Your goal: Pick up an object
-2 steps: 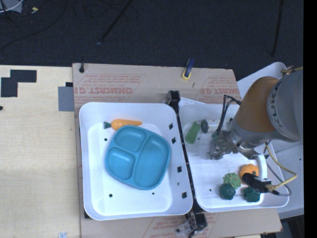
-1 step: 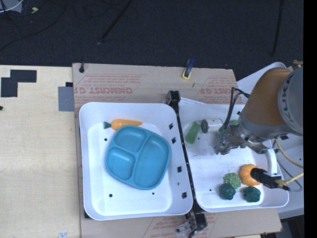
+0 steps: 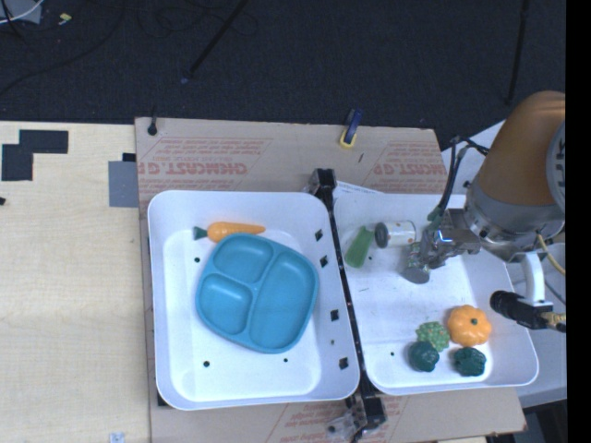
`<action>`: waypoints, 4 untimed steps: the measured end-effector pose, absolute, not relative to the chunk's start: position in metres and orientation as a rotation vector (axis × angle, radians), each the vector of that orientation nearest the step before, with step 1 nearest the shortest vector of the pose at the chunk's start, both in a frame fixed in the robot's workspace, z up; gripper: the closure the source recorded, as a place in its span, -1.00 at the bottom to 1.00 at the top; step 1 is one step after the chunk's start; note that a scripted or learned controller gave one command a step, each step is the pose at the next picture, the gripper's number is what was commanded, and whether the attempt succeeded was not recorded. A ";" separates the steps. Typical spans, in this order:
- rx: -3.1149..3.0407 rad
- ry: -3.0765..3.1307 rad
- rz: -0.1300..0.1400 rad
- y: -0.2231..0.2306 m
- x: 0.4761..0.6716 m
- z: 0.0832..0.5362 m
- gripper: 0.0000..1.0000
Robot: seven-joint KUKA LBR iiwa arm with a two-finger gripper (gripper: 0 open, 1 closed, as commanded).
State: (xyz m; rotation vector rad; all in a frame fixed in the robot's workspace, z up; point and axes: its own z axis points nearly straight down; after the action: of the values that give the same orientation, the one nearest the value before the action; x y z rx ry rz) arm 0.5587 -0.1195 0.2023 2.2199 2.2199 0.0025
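- The arm comes in from the right of the frame, its orange band at the upper right, and the gripper (image 3: pixel 417 268) hangs low over the upper middle of the right bin (image 3: pixel 388 377)
- From here I cannot tell whether the tool is wide, narrow or holding anything; its tip is a dark grey blur against the bin floor
- Just to the left of the gripper lies a small white cylinder (image 3: pixel 398 234), and touching that, further left, a green bottle-shaped piece (image 3: pixel 359 246) tilted near the bin's left wall
- Down in the lower right corner of the same bin sits a cluster: an orange toy pumpkin (image 3: pixel 468 325), a light green leafy piece (image 3: pixel 431 334), and two dark green lumps (image 3: pixel 424 356) (image 3: pixel 469 362), all close together and well apart from the gripper
- The left bin (image 3: pixel 175 377) holds a blue divided plate (image 3: pixel 257 291) in its middle, with a toy carrot (image 3: pixel 235 232) lying just beyond the plate's upper edge
- Both bins rest on a brown cardboard sheet (image 3: pixel 240 160) on the bench
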 end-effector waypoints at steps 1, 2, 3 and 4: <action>2.221 2.222 0.001 -0.120 0.559 0.229 1.00; 2.221 2.228 -0.001 -0.071 0.537 0.238 1.00; 2.222 2.229 -0.004 -0.023 0.511 0.235 1.00; 2.223 2.227 -0.005 0.006 0.506 0.218 1.00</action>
State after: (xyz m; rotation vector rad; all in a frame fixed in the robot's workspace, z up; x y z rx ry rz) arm 0.5060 0.0060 0.2179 2.2228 2.2266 -0.0046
